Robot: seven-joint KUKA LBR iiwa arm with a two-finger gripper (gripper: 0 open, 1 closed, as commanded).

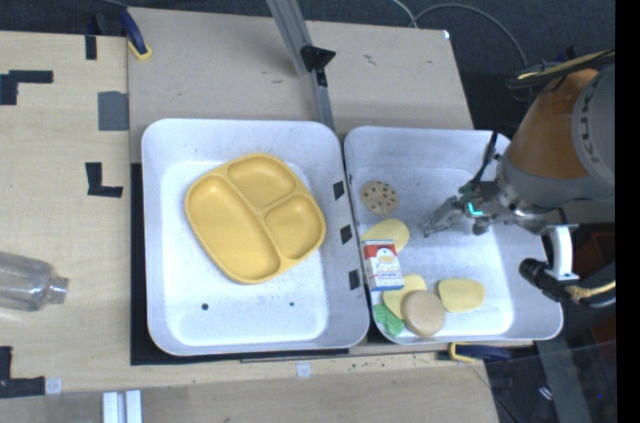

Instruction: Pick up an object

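Closest to the camera, a round tan piece (424, 313) sits at the right bin's (420, 143) front edge, touching a green-edged item partly hidden under it and just beside a yellow piece (460, 293). A small carton (381, 264) lies along the bin's left wall, with another yellow piece (389, 233) and a cookie (377, 196) behind it. The bin's middle and far right floor are bare. The claw (438, 221) hangs low over that bare middle, nothing between its tips; whether they are spread is too small to tell. A yellow divided plate (256, 216) fills the left bin (160, 241).
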